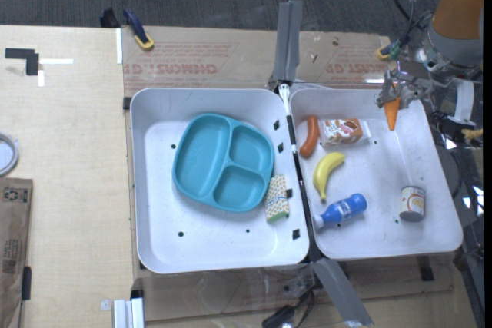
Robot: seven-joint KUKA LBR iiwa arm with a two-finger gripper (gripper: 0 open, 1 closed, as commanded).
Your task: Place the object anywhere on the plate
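Above the right bin's [430, 165] far corner: hand [393, 97] clenched on an orange carrot [391, 114], hanging point-down. Below, in that bin: sausage [308, 137], bread packet [340, 131], banana [327, 172], blue bottle [340, 211], small can [412, 204]. Left bin [154, 165]: blue three-compartment plate [223, 162], patterned sponge [277, 200] just beside its right edge.

I see the pale wooden bench [61, 127] bearing two white bins, left [146, 188] and right [438, 188], touching; tape roll [6, 155] at its left edge.
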